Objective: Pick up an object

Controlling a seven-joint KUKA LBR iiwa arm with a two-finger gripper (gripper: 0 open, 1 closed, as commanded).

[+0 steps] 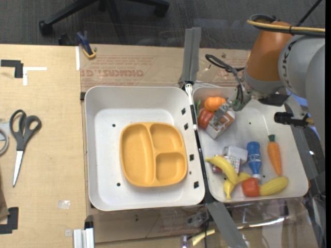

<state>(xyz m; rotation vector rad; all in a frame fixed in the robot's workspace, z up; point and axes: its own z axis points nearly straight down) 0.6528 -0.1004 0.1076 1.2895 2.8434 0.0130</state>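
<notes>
Bananas (227, 172) lie nearest; beyond, gripper (223, 119) touches a small box (221, 123), opening unclear.

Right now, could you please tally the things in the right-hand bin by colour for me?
Orange: 2, the round fruit and the carrot
Red: 2, the pepper and the tomato
Yellow: 2, the banana and the lemon-like piece
Blue: 1, the bottle
Other: 2, the small carton and the white packet
Total: 9
</notes>
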